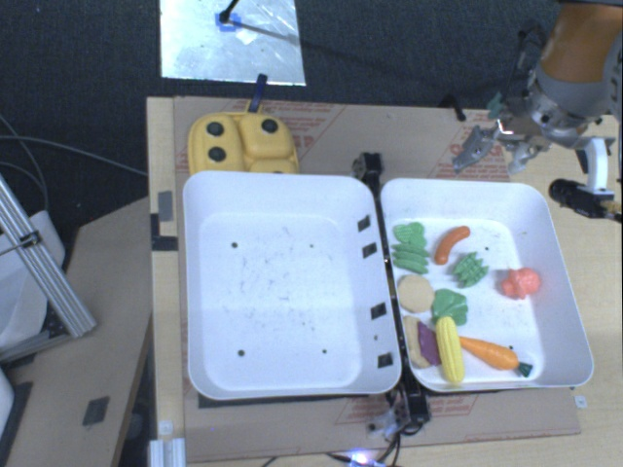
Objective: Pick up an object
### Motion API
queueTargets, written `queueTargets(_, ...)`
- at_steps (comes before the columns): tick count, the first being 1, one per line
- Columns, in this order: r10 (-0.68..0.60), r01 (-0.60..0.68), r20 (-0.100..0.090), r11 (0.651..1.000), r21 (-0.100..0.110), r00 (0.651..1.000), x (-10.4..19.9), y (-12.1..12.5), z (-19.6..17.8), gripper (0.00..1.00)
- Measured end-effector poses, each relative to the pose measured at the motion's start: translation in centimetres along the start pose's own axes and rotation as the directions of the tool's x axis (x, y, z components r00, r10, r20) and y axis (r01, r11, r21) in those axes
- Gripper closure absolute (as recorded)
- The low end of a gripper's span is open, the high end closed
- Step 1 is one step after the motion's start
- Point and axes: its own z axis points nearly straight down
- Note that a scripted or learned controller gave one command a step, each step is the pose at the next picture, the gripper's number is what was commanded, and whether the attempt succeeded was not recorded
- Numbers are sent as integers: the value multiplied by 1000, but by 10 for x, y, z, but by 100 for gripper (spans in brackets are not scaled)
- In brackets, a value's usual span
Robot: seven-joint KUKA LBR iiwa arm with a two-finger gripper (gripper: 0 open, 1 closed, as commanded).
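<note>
Grey arm (565,95) with an orange band (582,37), black cabling, and a pale metallic tool (494,151).

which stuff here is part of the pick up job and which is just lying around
Part of the job:
- two-finger gripper, above the far edge of the right white bin
- toy food in that bin: orange sausage, pink round piece, yellow corn cob, orange carrot, green leafy piece

Just lying about:
- left white bin
- yellow moulded tray behind it
- shiny metal sheet
</note>
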Motion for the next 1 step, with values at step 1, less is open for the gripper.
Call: queueTargets(1, 3, -3, -2, 1000, 14, 1000, -5, -34, 182, 0)
